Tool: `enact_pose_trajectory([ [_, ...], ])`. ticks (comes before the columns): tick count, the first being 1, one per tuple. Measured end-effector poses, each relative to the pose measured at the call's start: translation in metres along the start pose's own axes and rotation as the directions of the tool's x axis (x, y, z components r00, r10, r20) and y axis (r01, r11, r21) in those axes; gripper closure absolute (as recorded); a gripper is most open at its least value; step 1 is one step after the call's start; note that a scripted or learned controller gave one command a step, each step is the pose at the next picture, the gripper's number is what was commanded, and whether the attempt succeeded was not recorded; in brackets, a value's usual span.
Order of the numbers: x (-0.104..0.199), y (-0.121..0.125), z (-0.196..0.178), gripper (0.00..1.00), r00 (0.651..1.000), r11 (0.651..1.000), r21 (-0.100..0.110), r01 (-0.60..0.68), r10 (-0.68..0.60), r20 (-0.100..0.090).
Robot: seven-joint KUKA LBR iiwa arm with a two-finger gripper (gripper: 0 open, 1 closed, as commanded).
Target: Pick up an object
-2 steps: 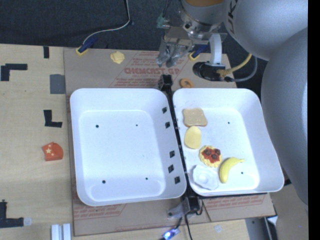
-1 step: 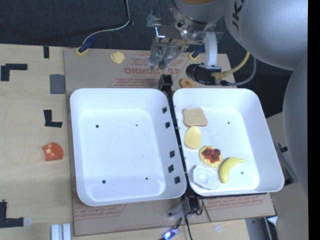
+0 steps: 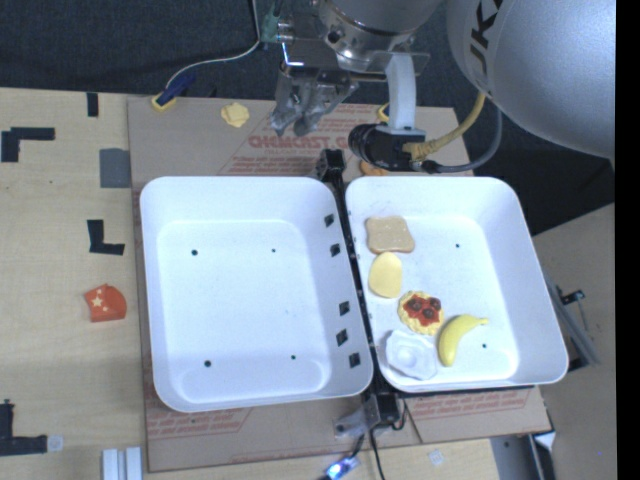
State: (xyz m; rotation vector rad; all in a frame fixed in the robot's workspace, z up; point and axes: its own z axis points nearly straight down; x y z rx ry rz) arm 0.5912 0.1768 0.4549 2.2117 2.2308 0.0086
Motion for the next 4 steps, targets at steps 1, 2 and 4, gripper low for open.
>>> enact_pose_trajectory([
  [1, 0.057, -0.035, -0.014, 1.00, 1.000, 1.000, 0.004, 0.000, 0.000, 0.001],
  [2, 0.058, -0.097, -0.072, 1.00, 1.000, 1.000, 0.000, -0.003, 0.003, 0.000],
  [4, 0.057, -0.084, -0.033, 1.00, 1.000, 1.000, -0.012, -0.006, 0.006, -0.003],
])
